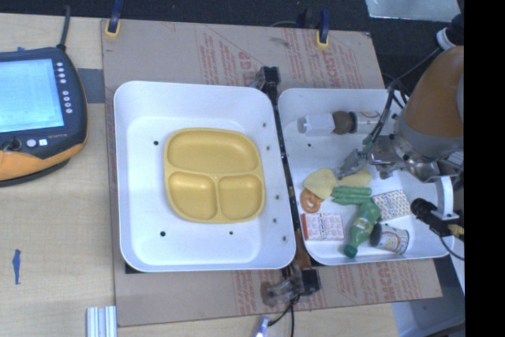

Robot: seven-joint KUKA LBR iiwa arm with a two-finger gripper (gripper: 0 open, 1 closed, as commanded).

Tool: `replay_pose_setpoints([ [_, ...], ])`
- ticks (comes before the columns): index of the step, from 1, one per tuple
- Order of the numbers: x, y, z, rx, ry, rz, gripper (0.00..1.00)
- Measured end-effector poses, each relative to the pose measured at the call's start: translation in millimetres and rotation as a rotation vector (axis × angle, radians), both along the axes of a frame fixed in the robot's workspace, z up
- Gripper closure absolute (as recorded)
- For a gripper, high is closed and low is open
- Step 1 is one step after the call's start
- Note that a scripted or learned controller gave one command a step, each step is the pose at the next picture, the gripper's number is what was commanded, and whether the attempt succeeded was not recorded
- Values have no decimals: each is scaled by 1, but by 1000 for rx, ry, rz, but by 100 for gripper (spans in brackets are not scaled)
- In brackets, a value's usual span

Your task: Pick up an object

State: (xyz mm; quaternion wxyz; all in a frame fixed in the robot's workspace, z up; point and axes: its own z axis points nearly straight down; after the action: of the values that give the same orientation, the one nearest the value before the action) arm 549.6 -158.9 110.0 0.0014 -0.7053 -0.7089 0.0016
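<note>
A yellow divided plate (214, 174) lay in the middle of the left white bin (134, 122). Both bins sat on a brown cardboard sheet (205, 51) clipped to the surface (47, 249). A handheld control pendant (35, 110) with a lit screen rested at the far left.

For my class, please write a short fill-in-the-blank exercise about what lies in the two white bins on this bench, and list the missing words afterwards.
1. The left bin holds a yellow tray with ____ compartments.
2. The green bottle lies in the ____ bin.
3. The gripper is above the ____ bin.
4. Clamps hold the cardboard sheet; their colour is ____.

Missing words: three; right; right; blue
</note>
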Motion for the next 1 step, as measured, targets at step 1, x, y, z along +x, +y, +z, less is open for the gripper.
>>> replay_pose_setpoints([
  [1,56,21,-4,0,-1,1,0],
])
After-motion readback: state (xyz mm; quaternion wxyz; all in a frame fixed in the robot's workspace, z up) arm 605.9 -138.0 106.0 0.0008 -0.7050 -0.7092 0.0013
